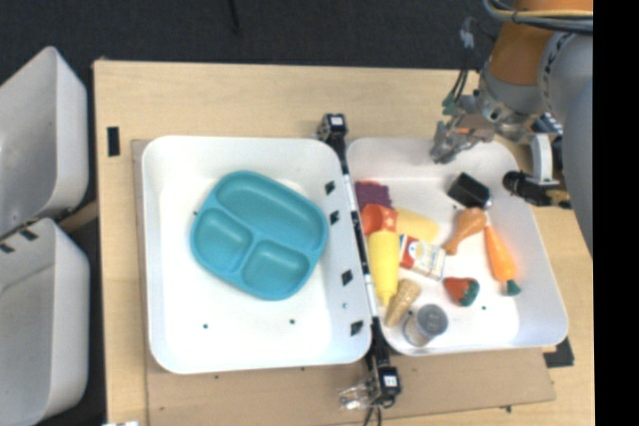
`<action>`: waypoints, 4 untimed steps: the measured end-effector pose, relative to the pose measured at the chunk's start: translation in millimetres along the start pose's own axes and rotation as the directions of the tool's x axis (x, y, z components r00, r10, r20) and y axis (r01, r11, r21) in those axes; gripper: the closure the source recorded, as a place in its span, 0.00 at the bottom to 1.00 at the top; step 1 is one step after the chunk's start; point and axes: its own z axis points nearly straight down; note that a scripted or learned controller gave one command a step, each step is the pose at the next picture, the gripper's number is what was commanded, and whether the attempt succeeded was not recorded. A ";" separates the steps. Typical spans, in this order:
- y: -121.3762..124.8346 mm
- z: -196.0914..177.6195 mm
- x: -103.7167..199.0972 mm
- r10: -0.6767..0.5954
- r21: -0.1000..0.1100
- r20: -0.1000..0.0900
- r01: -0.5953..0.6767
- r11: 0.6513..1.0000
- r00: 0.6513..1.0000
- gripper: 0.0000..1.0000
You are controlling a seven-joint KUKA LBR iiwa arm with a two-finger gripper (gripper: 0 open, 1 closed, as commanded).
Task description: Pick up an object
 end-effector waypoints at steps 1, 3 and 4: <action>6.7 -45.1 -3.4 -0.003 0.000 -0.001 0.003 1.000 1.000 1.00; -31.3 -94.0 29.9 -0.006 0.007 -0.003 0.006 1.000 1.000 1.00; -79.6 -92.3 45.9 0.002 0.009 -0.003 -0.002 1.000 1.000 1.00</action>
